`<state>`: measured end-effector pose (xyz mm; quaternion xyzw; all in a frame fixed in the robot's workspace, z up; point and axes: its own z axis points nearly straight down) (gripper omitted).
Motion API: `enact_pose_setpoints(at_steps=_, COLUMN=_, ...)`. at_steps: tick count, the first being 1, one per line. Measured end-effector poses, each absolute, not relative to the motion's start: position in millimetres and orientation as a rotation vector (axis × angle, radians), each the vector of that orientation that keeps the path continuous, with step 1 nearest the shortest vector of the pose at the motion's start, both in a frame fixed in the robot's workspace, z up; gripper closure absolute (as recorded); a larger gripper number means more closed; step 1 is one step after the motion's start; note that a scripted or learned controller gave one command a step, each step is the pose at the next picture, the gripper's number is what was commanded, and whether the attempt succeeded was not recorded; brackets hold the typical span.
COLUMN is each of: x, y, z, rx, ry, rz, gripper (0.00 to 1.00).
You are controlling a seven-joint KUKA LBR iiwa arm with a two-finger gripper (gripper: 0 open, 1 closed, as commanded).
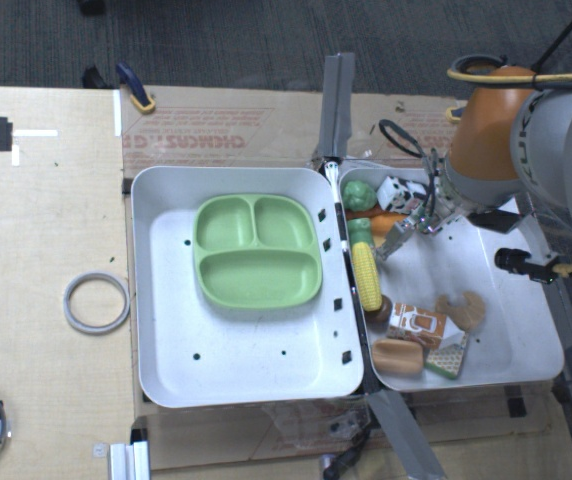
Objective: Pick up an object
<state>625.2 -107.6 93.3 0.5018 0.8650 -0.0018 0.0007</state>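
We see two white bins side by side. The left bin (156, 298) holds a green plate (258, 251) with three parts. The right bin (511, 343) holds the toy food, and that is why our arm (526, 138) leans in over this one: the job is to pick something up, and the things to pick are here.

Our gripper (398, 238) is low in the back of the right bin, with its tip pointing toward the wall between the bins. We think the two fingers are spread a little, with nothing pinched between them, but they are small and hard to see.

Right at the tip lies an orange carrot (384, 225); we think it is the thing to grab. The tip looks like it touches the carrot or is just beside it. We cannot tell which.

Just past the carrot is a green round thing (359, 194). Behind the gripper, near the back wall, is a black and white toy (396, 194). In front of the tip a yellow corn cob (367, 276) lies along the wall. Farther toward the front sit a small box (417, 321) and a bread roll (398, 356), well apart from the gripper.
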Motion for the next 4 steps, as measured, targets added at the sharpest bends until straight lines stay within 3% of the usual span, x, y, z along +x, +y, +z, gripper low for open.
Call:
enact_pose_setpoints(at_steps=1, x=625.9, y=-108, z=103, rx=1.574, ry=2.714, rz=-0.004, gripper=1.00)
enact_pose_setpoints(at_steps=2, x=625.7, y=-108, z=103, rx=1.574, ry=2.715, rz=-0.005, gripper=0.00)
enact_pose_setpoints(at_steps=3, x=647.9, y=-117, z=92, rx=1.680, ry=2.703, rz=-0.043, gripper=0.00)
enact_pose_setpoints(at_steps=4, x=651.0, y=-106, z=88, rx=1.998, ry=2.459, rz=-0.032, gripper=0.00)
